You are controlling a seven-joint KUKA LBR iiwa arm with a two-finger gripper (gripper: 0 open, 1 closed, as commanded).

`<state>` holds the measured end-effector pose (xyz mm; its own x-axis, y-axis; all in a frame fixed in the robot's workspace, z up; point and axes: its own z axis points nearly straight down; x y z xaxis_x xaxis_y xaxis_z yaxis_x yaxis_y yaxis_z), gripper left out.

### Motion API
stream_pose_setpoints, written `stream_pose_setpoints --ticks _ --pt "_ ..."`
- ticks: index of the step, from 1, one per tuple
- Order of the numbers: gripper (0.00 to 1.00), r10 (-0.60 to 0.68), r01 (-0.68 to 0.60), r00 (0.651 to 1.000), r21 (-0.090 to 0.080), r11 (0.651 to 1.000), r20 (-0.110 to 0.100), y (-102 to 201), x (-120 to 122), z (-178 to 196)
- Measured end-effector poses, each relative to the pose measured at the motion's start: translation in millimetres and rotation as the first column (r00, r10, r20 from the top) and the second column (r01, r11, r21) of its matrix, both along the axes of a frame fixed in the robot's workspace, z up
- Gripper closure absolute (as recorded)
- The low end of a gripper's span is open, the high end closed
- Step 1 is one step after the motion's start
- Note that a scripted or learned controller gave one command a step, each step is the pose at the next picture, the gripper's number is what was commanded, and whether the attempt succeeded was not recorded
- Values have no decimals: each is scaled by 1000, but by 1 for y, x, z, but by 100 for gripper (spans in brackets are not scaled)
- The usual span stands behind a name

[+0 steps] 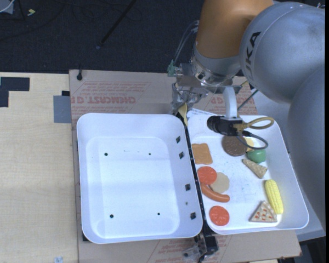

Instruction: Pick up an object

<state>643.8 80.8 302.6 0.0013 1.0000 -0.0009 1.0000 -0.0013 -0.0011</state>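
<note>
The big grey arm (285, 43) fills the upper right of the frame, its orange band just above the wrist. The gripper (182, 104) hangs at the top centre, right over the far end of the seam between the two white bins. Its tip is dark and tangled with cables from where I stand, so I cannot tell how the jaws are set, and I see nothing plainly caught there.

The left bin (88, 147) takes the middle of the frame. The right bin (296, 201) holds all the toy pieces. Near its upper edge lie yellow-handled scissors (247, 126), with a brown round disc (234, 146) just below them and a green piece (256, 155) beside that. A tan toast slice (202, 153) sits near the seam, lower down from the gripper. Below it come a red tomato slice (207, 175), a pale round piece (220, 182) touching it, and a sausage (216, 194) under both. Another red slice (219, 216) lies near the bottom edge. On the right side are a small wedge (255, 169), a corn cob (273, 196) and a pizza slice (263, 213).
</note>
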Motion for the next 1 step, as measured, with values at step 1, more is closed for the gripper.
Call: stream_pose_setpoints --ticks 1 --pt "100 2 -2 1000 0 1000 -3 23 0 -17"
